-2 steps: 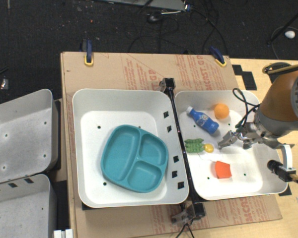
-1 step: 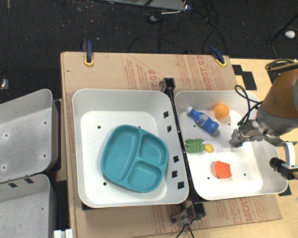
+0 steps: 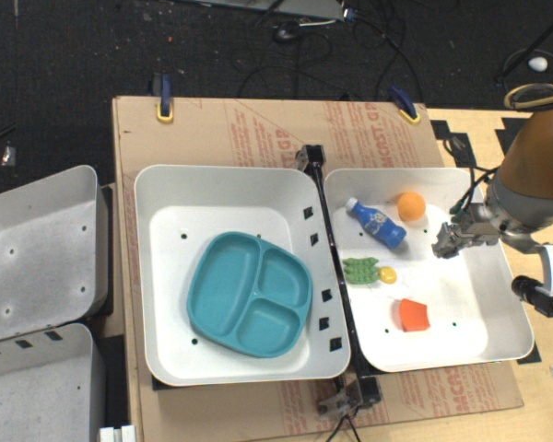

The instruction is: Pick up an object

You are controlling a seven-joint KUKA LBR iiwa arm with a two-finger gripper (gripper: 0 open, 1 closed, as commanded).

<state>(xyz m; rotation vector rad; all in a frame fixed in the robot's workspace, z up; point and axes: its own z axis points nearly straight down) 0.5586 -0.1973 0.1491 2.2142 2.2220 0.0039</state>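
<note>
Hovering near the right bin's [image 3: 511,334] right wall, the hand [image 3: 445,244] sat nearest the blue bottle [image 3: 377,224], which lay slanted toward the far-left corner, and the orange ball [image 3: 410,206] beside it. Couldn't tell if it was open or closed.

Two white bins [image 3: 157,247] [image 3: 498,339] side by side. One teal divided plate [image 3: 249,295] in the first. In the second, four small things: one blue bottle [image 3: 378,223], one orange ball [image 3: 410,206], one green-and-yellow toy [image 3: 364,271], one orange-red block [image 3: 414,315].
</note>
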